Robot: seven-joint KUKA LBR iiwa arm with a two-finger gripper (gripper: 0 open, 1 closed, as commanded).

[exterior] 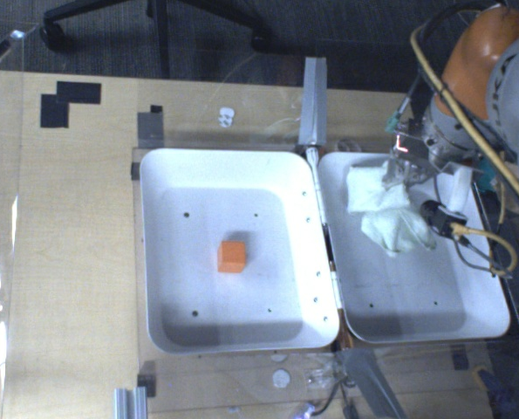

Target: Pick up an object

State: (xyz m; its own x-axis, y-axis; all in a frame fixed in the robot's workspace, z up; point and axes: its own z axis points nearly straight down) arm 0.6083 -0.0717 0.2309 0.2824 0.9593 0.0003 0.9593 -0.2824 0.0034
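Two shallow white bins are seen side by side on a pale wooden bench (67, 260); the left bin (167, 321) is met by the right bin (468, 321) along a shared edge near the middle of the view. A small orange cube (232, 257) is found on the floor of the left bin, roughly at its centre, well apart from every wall; nothing is touching it. A crumpled white cloth (385, 212) is seen in the upper part of the right bin, bunched into folds and spread toward the bin's middle. The arm (490, 68) is brought in from the right, its orange band seen at the upper right corner, with yellow and black cables looped around it; the gripper (405, 171) is placed over the upper edge of the cloth, at or just above the fabric. Whether anything is grasped cannot be told, since the end of the tool is blurred and merged with the white folds; how far the gripper is opened cannot be told either. The cube is left well apart from the gripper, in the other bin. Black tape marks (67, 101) are seen on the bench at upper left; the black legs of a chair base (154, 3) are seen on the dark floor beyond the bench.
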